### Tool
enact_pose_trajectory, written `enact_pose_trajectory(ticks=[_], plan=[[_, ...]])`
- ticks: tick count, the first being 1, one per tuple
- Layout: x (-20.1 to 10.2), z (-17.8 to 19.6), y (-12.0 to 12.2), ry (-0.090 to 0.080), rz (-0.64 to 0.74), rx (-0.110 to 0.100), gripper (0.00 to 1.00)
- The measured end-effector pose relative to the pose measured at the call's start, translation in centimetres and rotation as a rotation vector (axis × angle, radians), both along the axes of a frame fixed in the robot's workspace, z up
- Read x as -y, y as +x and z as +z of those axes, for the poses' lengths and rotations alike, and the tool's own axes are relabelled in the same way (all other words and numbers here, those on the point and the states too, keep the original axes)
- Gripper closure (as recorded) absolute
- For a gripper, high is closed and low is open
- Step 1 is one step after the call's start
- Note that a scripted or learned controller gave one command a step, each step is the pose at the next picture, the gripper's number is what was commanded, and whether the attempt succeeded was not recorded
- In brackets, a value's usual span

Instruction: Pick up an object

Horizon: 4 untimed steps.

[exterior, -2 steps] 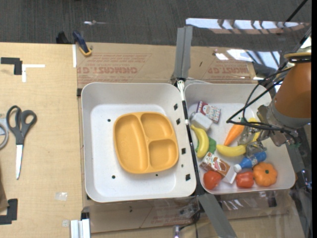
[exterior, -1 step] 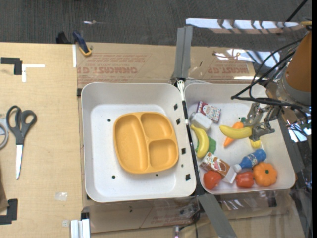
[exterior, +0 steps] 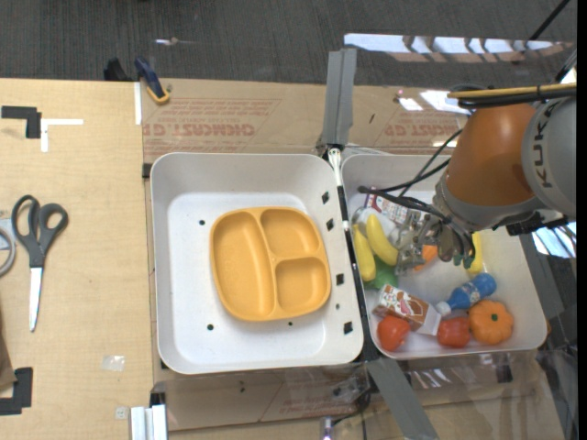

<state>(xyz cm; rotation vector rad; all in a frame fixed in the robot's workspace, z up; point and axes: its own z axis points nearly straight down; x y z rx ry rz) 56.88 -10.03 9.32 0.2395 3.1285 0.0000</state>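
The right bin (exterior: pixel 390 166) holds a jumble of toy food. Two yellow bananas (exterior: pixel 378 241) lie at its left, with a printed packet (exterior: pixel 396 211) behind them. Along the front lie a red tomato (exterior: pixel 393 333), a red-and-white wrapper (exterior: pixel 409 306), a second red fruit (exterior: pixel 453 332), an orange pumpkin (exterior: pixel 491 322) and a blue bottle (exterior: pixel 471 291). My gripper (exterior: pixel 425 246) is down in the middle of the bin, just right of the bananas. A small orange piece (exterior: pixel 430 254) shows at its tip. The arm's orange band hides the back right of the bin.
The left bin (exterior: pixel 174 246) contains a yellow divided plate (exterior: pixel 271 262). Scissors (exterior: pixel 37 236) lie on the wooden bench far left. A grey divider post (exterior: pixel 338 99) stands behind the seam between the bins. Cables hang around the wrist.
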Motion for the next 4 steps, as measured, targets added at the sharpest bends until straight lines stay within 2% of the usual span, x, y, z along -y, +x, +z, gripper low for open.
enact_pose_trajectory(ticks=[1,2,3,4], plan=[[0.0,0.0,0.0,0.0,0.0,0.0,0.0],[0.0,1.0,0.1,-0.001,0.003,0.004,1.0],[-3.8,14.8,4.4,0.0,0.107,0.001,1.0],[0.7,5.8,2.7,-0.001,0.686,-0.001,1.0]])
